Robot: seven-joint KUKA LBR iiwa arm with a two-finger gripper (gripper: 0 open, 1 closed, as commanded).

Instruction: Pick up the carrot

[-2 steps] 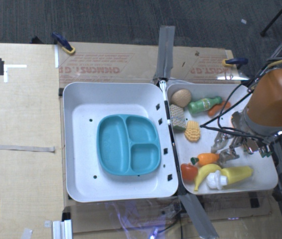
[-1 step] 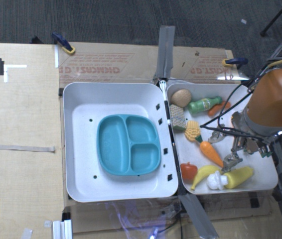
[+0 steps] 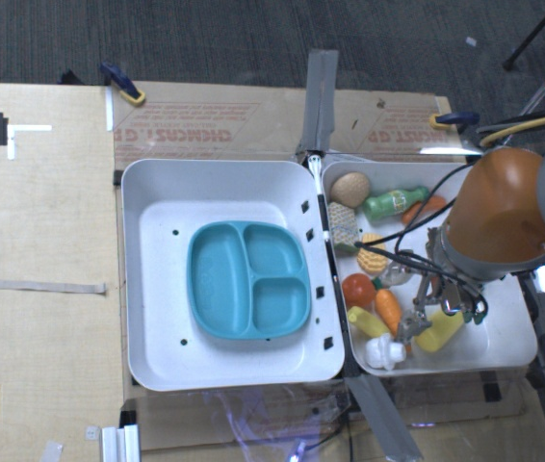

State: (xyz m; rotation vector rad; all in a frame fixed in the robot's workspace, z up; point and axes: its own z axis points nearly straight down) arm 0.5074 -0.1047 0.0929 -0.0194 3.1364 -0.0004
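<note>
While the claw (image 3: 415, 323) hangs over the right bin (image 3: 504, 354), its opening impossible to tell, the carrot (image 3: 387, 309) lies just at its 10 o'clock, long axis running 11-to-5.

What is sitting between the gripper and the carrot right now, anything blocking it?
Nothing visible blocks it. The gripper hangs low in the right bin, just right of the carrot, with a narrow bare gap between them. The red tomato and a yellow piece crowd the carrot's far side, not the approach side.

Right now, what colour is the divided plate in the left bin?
Teal-blue plate, plain, clearest in the camera view.
</note>
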